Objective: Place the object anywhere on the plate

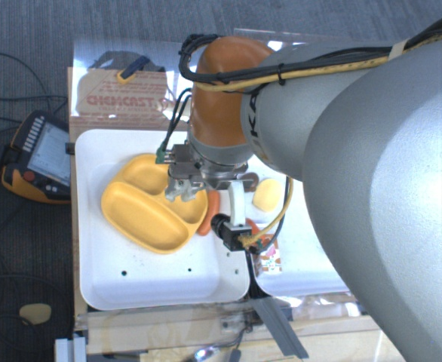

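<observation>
Inside the left white bin lies a yellow divided plate, with an orange carrot-like object at its right edge. Above them hangs the gripper; its grip cannot be told. A pale yellow object lies in the right bin.

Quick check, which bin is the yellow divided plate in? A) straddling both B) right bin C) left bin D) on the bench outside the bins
C: the yellow divided plate lies wholly inside the left bin, with the gripper over the plate's right edge next to an orange object.
</observation>
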Robot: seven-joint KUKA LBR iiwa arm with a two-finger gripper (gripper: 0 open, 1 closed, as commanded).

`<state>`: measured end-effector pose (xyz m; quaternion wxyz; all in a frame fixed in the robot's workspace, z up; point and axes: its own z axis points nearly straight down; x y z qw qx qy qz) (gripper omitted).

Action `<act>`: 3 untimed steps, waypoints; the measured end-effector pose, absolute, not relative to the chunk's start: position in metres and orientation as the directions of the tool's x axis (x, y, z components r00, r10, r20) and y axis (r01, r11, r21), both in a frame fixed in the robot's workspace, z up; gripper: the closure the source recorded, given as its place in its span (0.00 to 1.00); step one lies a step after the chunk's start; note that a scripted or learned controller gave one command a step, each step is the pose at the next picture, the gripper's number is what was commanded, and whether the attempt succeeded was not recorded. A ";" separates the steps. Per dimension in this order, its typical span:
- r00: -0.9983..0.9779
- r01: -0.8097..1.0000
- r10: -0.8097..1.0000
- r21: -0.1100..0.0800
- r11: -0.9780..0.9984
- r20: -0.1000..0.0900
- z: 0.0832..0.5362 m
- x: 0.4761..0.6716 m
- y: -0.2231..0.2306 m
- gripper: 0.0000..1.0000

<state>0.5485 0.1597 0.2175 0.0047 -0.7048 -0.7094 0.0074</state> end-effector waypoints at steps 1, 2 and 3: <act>-0.007 1.000 1.000 -0.017 0.007 -0.004 0.217 0.548 0.160 0.00; -0.007 1.000 1.000 -0.017 0.007 -0.004 0.217 0.548 0.160 0.00; -0.007 1.000 1.000 -0.017 0.006 -0.004 0.217 0.548 0.160 0.00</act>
